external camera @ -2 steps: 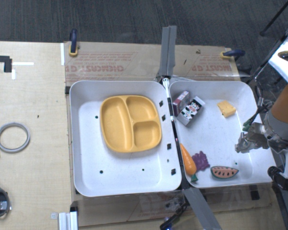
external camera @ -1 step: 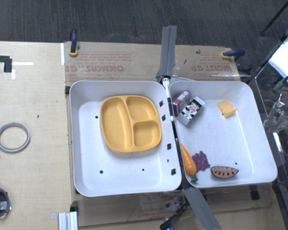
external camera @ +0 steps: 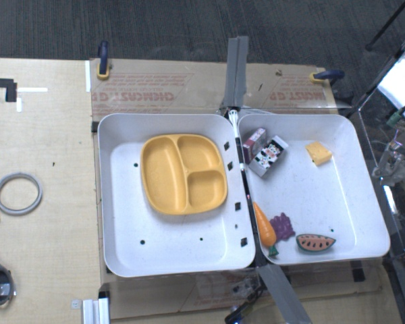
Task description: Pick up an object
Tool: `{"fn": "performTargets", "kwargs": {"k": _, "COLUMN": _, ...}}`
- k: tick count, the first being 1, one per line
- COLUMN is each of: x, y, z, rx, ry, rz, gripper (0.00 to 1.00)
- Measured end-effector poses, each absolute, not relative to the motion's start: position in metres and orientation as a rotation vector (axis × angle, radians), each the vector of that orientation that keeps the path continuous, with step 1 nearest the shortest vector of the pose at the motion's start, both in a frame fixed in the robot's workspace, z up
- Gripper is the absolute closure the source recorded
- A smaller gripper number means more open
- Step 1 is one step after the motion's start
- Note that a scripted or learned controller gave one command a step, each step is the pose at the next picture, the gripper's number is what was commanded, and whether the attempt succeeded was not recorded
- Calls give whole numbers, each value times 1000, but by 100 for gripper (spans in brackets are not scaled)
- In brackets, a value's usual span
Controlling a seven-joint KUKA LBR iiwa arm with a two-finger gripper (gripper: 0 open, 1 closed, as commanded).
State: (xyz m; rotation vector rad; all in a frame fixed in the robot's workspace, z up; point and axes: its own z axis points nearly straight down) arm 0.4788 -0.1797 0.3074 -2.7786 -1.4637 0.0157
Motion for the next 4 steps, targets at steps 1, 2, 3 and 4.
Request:
{"fn": "performTargets", "kwargs": {"k": 1, "x": 496, "y": -193, "z": 348, "rx": -2770, "ry": -1479, "rz": 8, "gripper": 100}}
{"fn": "performTargets", "kwargs": {"k": 2, "x": 498, "y": -205, "z": 357, "rx": -2568, "ry": -1807, "rz": 8, "gripper": 100}}
{"fn": "performTargets", "kwargs": {"k": 3, "x": 478, "y": -208, "z": 359, "rx": -2201, "ry": -2241, "rz": 5, "gripper": 100}}
{"fn": "performTargets", "kwargs": {"k": 4, "x": 477, "y": -222, "z": 148, "rx": -1526, "ry": -2744, "rz": 0, "gripper": 100}}
